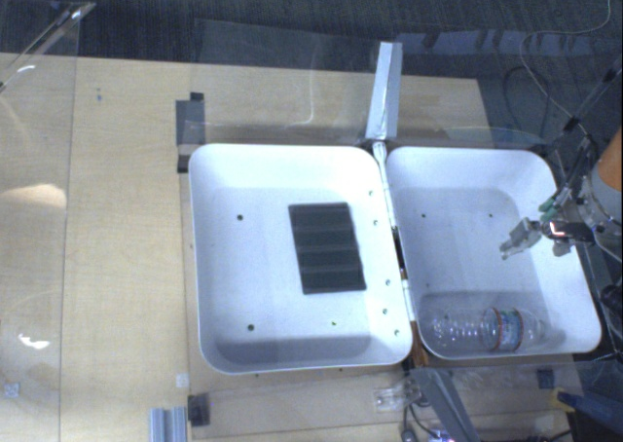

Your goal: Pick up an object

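My wooden table (107,265) bears two white bins: the left bin (219,265) at nine o'clock, the right bin (467,177) at three.

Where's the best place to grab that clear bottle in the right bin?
Probably mid-body, coming straight down. The clear bottle lies on its side along the right bin's near wall, so setting the jaws across its width suits its round body.

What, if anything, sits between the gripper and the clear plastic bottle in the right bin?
Nothing visible. The gripper hangs over the right bin; only bare white floor separates it from the plastic bottle, lying on its side along the near wall.
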Controlling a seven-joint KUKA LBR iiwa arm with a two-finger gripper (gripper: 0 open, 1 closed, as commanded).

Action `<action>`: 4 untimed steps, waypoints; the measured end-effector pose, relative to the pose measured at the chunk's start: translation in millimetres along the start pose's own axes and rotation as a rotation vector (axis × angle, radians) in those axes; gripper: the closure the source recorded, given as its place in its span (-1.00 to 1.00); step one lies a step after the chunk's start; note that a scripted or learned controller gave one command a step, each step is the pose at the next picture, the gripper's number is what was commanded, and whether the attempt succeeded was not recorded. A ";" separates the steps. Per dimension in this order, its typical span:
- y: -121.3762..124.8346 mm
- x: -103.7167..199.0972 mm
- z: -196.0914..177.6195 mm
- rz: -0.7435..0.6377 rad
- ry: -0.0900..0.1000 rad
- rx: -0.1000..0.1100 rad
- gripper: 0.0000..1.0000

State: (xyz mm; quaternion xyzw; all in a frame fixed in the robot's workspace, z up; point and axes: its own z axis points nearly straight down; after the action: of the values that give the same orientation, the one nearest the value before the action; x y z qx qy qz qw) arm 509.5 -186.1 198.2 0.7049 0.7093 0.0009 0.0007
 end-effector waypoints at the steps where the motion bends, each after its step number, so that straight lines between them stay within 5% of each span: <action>1: 2.1 0.8 -10.9 -0.004 -0.001 -0.006 1.00; 2: -3.2 75.5 10.4 0.089 0.001 -0.001 1.00; 3: -3.2 75.3 10.3 0.090 0.001 -0.001 -1.00; 4: -19.0 21.8 108.8 0.063 -0.003 -0.011 -1.00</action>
State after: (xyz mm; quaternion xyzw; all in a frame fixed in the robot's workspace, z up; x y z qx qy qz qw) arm 490.6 -164.4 89.3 0.7267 0.6869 0.0037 0.0057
